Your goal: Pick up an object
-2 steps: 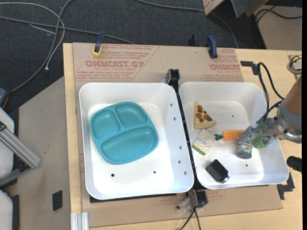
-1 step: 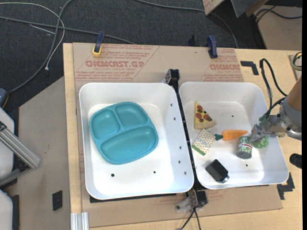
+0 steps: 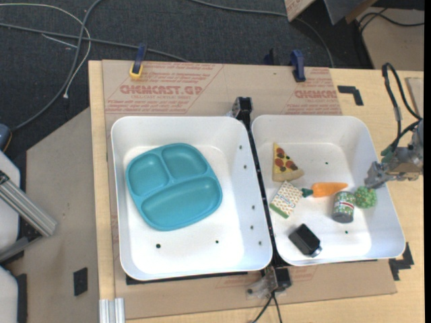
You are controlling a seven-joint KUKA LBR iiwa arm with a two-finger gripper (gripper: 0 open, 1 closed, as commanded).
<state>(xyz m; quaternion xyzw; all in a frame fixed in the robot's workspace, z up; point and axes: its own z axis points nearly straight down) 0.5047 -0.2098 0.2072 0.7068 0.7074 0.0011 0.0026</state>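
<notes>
Gripper (image 3: 378, 174) sits at three o'clock of my right bin (image 3: 322, 126), beside the broccoli (image 3: 366, 196), its state I cannot tell.

The arm is reaching in low from the right edge, only its end in view. Its hand (image 3: 378, 173) is hanging at the right side, pointing leftward and slightly down; its grey metal parts are blurring together there.
</notes>
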